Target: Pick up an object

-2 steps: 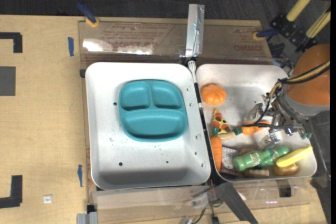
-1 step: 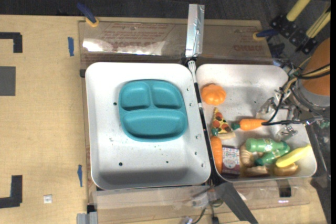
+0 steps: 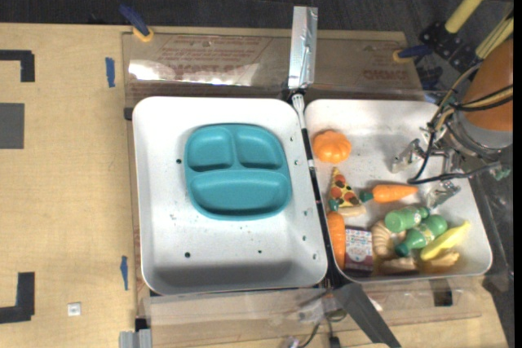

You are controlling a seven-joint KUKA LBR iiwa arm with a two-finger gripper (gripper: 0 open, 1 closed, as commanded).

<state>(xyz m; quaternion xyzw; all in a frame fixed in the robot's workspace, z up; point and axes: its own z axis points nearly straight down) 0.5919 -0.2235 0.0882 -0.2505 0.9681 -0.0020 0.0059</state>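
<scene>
**What I count on my bench**

I see two white bins: the left bin (image 3: pixel 155 200) and the right bin (image 3: pixel 371 122). In the left one I count one teal divided plate (image 3: pixel 238 169), with three compartments.

In the right one I count the toy food. There is one small orange pumpkin (image 3: pixel 331 146), one pizza slice (image 3: pixel 342 193), two carrots, a short one (image 3: pixel 393 192) lying across and a longer one (image 3: pixel 336 236) along the bin's left wall, one small printed packet (image 3: pixel 358 247), one green vegetable piece (image 3: pixel 416 226) and one yellow banana (image 3: pixel 445 240). The heap around the green piece is too tangled for me to count further.
</scene>
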